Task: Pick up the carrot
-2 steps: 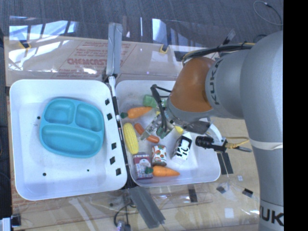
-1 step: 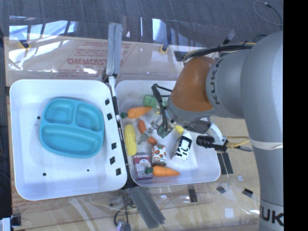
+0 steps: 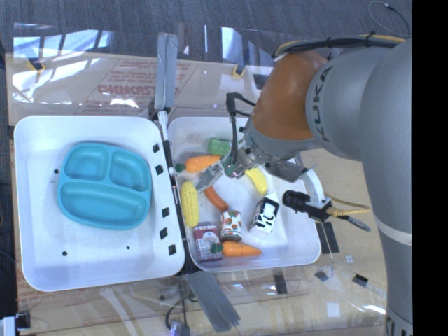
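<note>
Pincer (image 3: 222,168) hangs low in the right bin (image 3: 308,247), just beside the far carrot (image 3: 202,163). Can't tell its state. Second carrot (image 3: 240,250) lies by the bin's near edge.

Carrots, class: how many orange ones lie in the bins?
2, perhaps: one carrot by the gripper in the right bin, another carrot at its near edge. The arm may hide more.
</note>
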### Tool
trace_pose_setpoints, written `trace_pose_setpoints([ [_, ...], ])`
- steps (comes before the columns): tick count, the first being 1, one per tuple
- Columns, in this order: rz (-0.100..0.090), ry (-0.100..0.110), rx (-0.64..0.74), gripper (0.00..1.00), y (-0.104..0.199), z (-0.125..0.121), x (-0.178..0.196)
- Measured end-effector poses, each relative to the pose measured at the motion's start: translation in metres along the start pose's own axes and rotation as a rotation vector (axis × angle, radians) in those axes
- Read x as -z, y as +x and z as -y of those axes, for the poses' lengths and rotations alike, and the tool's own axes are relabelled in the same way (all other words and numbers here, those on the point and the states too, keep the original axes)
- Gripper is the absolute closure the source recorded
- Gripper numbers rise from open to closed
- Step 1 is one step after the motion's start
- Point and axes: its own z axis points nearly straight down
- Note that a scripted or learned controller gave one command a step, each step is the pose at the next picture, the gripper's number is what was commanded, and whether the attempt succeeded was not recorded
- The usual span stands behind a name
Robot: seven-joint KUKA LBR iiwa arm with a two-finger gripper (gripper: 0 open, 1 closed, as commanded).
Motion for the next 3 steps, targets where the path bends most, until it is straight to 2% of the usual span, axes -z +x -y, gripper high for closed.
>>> trace_pose_setpoints([
  [1, -0.001, 0.002, -0.023, 0.0, -0.004, -0.067, -0.001],
  [2, -0.001, 0.002, -0.002, 0.0, -0.065, -0.053, -0.101],
  [3, -0.001, 0.003, 0.004, 1.0, -0.064, -0.054, -0.091],
])
